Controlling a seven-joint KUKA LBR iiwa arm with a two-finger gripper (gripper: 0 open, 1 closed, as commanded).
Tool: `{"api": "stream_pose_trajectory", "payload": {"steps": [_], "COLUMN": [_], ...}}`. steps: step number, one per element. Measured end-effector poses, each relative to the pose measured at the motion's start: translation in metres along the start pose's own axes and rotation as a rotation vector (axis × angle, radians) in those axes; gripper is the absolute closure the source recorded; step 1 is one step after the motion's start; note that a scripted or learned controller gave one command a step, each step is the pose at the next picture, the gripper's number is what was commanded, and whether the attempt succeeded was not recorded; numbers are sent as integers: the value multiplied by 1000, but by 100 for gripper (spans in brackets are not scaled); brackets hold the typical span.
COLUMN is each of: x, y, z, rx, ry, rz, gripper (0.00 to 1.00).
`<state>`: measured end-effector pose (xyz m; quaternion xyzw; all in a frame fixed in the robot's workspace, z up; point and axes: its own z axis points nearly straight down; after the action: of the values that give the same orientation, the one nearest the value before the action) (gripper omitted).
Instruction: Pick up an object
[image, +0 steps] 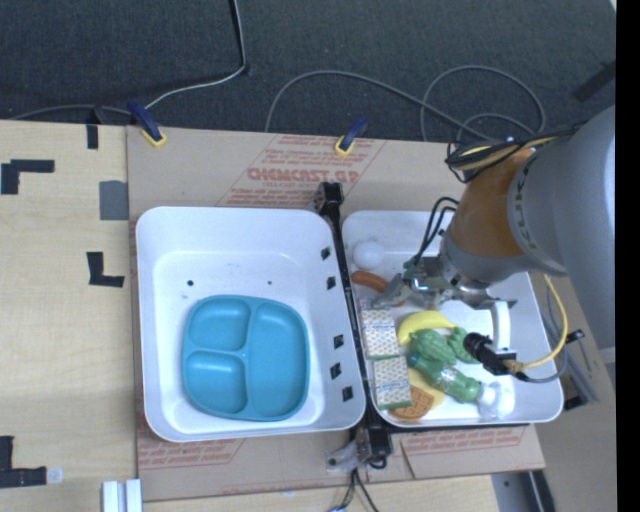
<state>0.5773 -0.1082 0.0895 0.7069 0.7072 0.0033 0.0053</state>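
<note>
The right bin (530, 405) holds a jumble of small items. Among them are a yellow banana (424, 322), a green toy (437, 349), a green bottle (458, 382), two patterned packets (380, 333) and an orange piece (368, 281). A white ball (368, 255) lies near the bin's back left corner. My gripper (413, 283) hangs low over the bin's middle, just behind the banana and right of the orange piece. The grey wrist with its orange band (490, 215) covers the bin's back right part.
The left bin (160, 250) holds a blue divided plate (245, 357) toward its front. A black divider (340, 300) runs between the bins. Cables (520, 365) trail from the wrist over the right bin's right side.
</note>
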Motion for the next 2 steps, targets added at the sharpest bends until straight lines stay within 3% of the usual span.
{"api": "stream_pose_trajectory", "payload": {"steps": [1, 2], "x": [8, 7], "y": [44, 44], "z": [4, 4], "rx": [7, 8], "ry": [1, 2], "rz": [-2, -2], "gripper": [0, 0]}}
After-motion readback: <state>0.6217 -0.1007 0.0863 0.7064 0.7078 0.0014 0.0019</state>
